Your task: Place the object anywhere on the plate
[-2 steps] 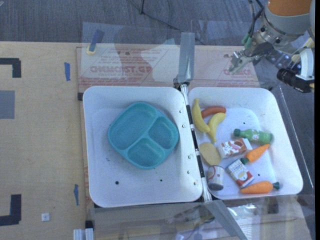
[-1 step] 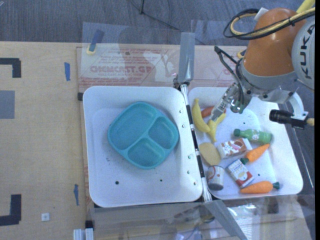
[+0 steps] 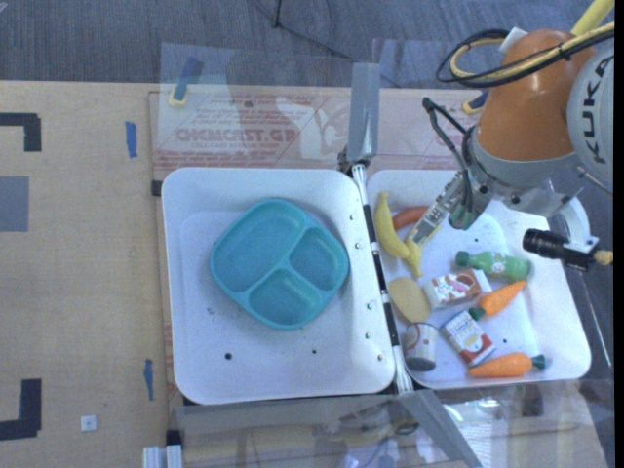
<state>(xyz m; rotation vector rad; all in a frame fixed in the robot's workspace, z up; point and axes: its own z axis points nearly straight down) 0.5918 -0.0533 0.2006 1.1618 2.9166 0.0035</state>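
Pincer [image 3: 426, 228] hangs over the yellow toy banana [image 3: 393, 234] in the right bin [image 3: 575, 344]; its opening cannot be told. Banana looks light, stiff, slippery; grip mid-curve. Blue plate [image 3: 280, 262] lies left.

Teal three-compartment plate [image 3: 280, 275] lies flat in the left bin [image 3: 185, 359].

Setting: robotics lab / test cell, not a home. Evidence: industrial KUKA arm [image 3: 546, 115] w/ orange band and loose yellow/black cabling at 2 o'clock; plywood bench [image 3: 78, 261] marked w/ black alignment corners [image 3: 24, 130] and blue tape tabs [image 3: 131, 139] at 9–10 o'clock; two white bins, left bin [image 3: 185, 359] and right bin [image 3: 575, 349], clamped side by side at centre; grey carpet floor [image 3: 117, 18] w/ a trailing cable at 12 o'clock. Bin contents are toy food props [image 3: 487, 305], plus a teal compartment plate [image 3: 280, 262].
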